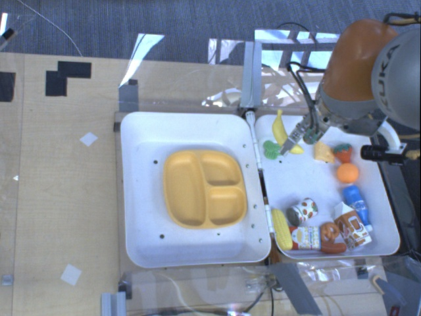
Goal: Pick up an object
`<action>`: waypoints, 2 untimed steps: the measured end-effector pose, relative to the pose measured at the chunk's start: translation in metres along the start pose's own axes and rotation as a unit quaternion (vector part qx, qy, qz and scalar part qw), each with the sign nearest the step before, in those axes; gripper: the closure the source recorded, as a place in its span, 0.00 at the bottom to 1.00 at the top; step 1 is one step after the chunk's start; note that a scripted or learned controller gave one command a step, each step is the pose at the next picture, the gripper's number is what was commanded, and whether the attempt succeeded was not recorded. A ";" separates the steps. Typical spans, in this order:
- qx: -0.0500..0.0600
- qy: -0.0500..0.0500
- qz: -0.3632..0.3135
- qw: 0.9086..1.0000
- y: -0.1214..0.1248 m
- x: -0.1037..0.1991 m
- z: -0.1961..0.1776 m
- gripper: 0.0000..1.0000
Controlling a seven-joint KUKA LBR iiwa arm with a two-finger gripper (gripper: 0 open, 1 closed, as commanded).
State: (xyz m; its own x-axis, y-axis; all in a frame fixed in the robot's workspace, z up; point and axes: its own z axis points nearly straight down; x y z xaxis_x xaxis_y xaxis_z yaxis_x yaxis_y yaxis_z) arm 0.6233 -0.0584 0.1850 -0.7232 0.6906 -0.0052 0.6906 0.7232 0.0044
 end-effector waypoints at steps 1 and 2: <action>0.001 0.001 0.139 0.990 -0.006 0.023 -0.062 1.00; 0.002 0.000 0.135 0.991 -0.004 0.022 -0.070 1.00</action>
State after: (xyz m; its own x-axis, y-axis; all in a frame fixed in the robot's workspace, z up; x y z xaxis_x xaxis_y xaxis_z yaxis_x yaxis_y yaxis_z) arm 0.6040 -0.0456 0.2545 -0.5128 0.8585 -0.0039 0.8585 0.5128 0.0025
